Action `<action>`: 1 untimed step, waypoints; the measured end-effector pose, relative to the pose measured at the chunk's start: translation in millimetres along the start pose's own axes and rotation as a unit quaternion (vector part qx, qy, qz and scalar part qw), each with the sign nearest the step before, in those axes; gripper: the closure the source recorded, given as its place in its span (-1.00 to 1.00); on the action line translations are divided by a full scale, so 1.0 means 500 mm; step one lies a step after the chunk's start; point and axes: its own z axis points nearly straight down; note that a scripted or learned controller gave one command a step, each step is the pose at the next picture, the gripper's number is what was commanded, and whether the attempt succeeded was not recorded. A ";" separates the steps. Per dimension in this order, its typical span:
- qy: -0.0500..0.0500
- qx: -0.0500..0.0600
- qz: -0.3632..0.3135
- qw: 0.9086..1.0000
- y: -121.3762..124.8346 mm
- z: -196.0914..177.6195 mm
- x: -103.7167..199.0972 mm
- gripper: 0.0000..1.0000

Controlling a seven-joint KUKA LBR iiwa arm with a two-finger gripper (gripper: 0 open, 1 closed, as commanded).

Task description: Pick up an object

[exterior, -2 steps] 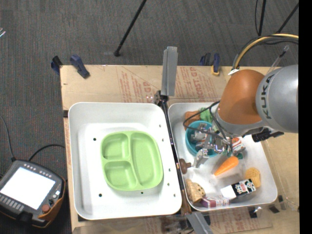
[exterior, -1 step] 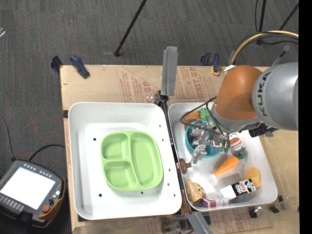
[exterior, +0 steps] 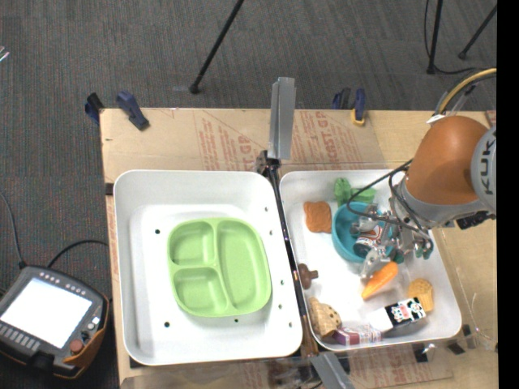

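Note:
The right bin (exterior: 450, 314) holds several items. A teal bowl (exterior: 345, 235) sits near its middle, with a green toy (exterior: 345, 189) behind it and a brown square waffle (exterior: 317, 215) to its left. An orange carrot (exterior: 381, 279) lies in front of the bowl. A round cookie (exterior: 421, 294), a small milk carton (exterior: 405, 313), a bread piece (exterior: 324, 317) and a pink packet (exterior: 358, 335) lie along the front. My gripper (exterior: 378, 248) hangs low at the bowl's right rim, just above the carrot's upper end. Its tips are lost in clutter.
The left bin (exterior: 134, 217) holds a green divided plate (exterior: 219, 266). A grey metal post (exterior: 282, 128) stands behind the wall between the bins. The orange wrist band (exterior: 444, 162) looms over the right bin's back right corner.

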 end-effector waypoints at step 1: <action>0.005 -0.008 -0.020 1.000 -0.036 0.004 0.126 -1.00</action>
